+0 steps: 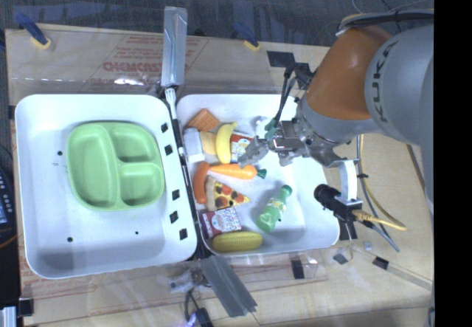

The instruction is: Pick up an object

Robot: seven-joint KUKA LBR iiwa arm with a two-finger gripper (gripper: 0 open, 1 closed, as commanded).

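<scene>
One toy carrot (234, 170) lay just below the gripper (259, 147), whose finger state I could not tell; it seemed light, rigid and slippery, best pinched across its middle.

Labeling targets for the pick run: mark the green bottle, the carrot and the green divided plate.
green bottle (273, 209), camera view, middle of its body
carrot (232, 170), camera view, middle of the orange root
green divided plate (87, 163), camera view, floor of its large compartment
</scene>
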